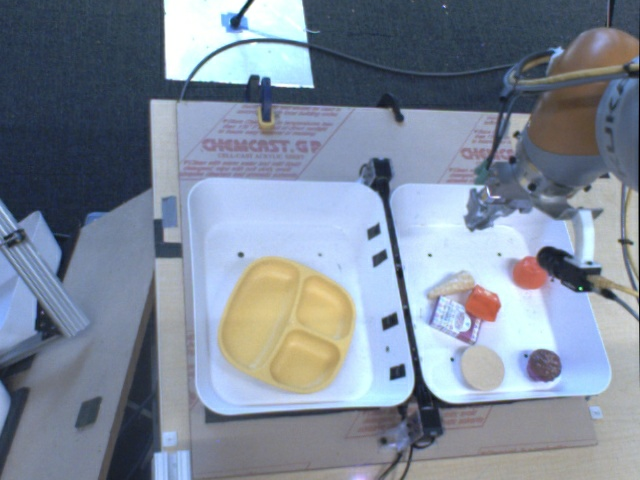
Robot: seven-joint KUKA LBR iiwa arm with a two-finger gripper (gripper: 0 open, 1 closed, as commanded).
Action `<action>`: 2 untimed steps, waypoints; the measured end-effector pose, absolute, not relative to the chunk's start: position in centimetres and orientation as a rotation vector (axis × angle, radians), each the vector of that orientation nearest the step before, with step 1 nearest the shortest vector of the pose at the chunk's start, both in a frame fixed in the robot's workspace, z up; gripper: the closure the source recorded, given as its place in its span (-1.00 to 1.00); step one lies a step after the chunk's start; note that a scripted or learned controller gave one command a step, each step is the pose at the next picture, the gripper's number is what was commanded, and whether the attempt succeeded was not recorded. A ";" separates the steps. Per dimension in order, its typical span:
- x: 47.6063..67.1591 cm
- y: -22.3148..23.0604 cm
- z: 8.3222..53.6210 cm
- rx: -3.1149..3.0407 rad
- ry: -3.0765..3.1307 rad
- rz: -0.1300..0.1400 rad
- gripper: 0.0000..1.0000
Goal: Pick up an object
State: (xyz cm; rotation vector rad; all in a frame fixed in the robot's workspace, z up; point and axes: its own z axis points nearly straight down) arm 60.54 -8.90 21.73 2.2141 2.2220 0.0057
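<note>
While the claw (483, 211) hangs over the right bin (425, 228), I cannot tell its opening.
Toy foods lie nearer me: orange ball (529, 273), cookie (483, 368).

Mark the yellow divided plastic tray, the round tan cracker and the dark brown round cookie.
yellow divided plastic tray (288, 323): camera view, central ridge between compartments.
round tan cracker (483, 368): camera view, middle of its top face.
dark brown round cookie (544, 365): camera view, its centre.

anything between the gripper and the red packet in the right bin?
Camera view: from the gripper down to the red packet, only bare white bin floor, then the pale cone-shaped piece just above the packet.
</note>
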 end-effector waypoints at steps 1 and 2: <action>59.4 -3.9 22.9 2.211 2.231 0.005 1.00; 59.1 1.6 23.6 2.210 2.233 0.005 1.00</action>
